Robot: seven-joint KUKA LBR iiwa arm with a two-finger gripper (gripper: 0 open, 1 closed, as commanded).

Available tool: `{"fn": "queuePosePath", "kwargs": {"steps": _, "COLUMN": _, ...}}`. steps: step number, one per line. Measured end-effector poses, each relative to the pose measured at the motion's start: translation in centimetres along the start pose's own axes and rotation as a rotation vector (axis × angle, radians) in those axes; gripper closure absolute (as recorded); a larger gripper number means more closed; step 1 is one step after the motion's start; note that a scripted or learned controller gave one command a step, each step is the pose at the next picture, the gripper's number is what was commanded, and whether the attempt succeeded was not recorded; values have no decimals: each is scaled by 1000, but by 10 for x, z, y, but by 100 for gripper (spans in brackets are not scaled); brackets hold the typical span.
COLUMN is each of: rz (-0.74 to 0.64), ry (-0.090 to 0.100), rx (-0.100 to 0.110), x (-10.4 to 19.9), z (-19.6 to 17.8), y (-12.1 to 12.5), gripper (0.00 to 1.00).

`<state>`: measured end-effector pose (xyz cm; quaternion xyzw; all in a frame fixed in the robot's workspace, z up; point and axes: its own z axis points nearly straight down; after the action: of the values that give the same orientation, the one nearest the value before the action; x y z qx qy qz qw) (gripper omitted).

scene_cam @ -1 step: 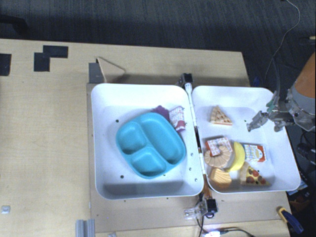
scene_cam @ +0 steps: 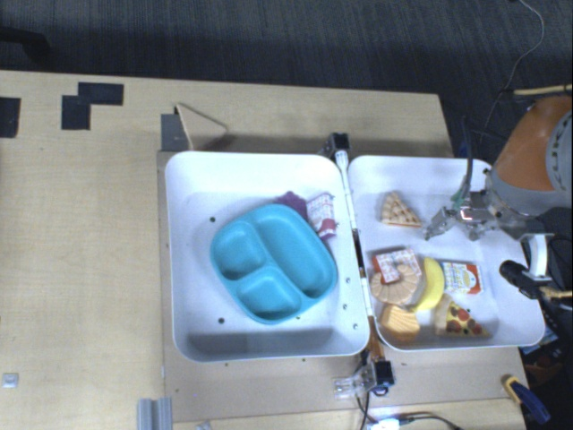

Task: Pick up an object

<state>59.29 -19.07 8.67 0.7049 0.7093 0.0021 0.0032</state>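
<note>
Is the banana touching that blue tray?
Apart. The camera view shows the banana in the right bin, the blue tray in the left bin.

Toy foods (scene_cam: 421, 285) clustered, right bin (scene_cam: 510, 173)

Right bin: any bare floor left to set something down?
Right bin: bare strip along the far wall, above the waffle piece and left of the gripper. Near half is crowded: cookie packet, banana, more food at the near wall.
</note>
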Motion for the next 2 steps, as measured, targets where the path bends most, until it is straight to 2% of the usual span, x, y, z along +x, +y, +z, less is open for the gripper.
{"fn": "queuePosePath", "kwargs": {"steps": 1, "rz": 0, "ry": 2, "rx": 0, "x": 49, "z": 0, "y": -2, "gripper": 0}}
{"fn": "queuePosePath", "kwargs": {"steps": 2, "rz": -1, "ry": 2, "rx": -1, "x": 103, "z": -1, "y": 18, "gripper": 0}}
